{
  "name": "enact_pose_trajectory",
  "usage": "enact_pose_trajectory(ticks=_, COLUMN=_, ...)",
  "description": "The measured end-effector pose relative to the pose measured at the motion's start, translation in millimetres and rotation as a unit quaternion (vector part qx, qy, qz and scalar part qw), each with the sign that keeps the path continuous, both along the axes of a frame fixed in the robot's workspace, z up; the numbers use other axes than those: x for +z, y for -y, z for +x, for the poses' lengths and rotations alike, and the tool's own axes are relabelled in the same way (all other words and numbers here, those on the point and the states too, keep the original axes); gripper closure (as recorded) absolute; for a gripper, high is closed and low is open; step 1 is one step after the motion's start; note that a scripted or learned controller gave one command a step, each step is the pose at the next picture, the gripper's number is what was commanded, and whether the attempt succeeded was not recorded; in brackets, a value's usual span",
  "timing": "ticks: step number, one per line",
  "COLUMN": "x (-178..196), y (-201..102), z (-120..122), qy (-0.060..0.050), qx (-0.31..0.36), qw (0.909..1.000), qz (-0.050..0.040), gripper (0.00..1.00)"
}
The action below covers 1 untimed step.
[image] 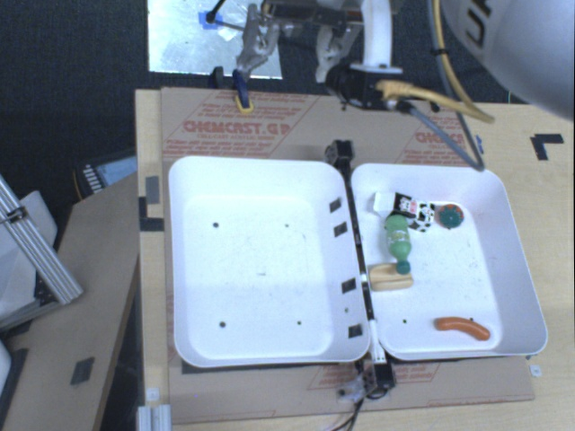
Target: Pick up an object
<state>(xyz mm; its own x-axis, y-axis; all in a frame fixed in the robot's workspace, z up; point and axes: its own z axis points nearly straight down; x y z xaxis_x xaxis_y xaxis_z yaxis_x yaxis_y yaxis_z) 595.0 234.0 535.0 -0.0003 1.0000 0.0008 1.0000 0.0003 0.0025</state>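
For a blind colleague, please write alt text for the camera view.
The gripper hangs open above the bench's far edge, away from two white bins. The right bin holds a green bottle, a wooden block, an orange sausage, a black-and-white carton and a small green-and-red toy.

A green bottle point(398, 239), wooden block point(390, 278), orange sausage point(463, 328) and 2 small toys are lying in the right bin point(517, 250).

text: "CHEMCAST" | on: brown board point(235, 126) under the bins | arm casing point(503, 16): letters "UK" partly visible
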Motion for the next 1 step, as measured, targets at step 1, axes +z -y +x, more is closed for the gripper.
enact_pose_trajectory(ticks=1, x=0.0, y=0.0, z=0.0, qy=0.000, qx=0.000, qw=1.0000, qz=0.0000, gripper=0.00)
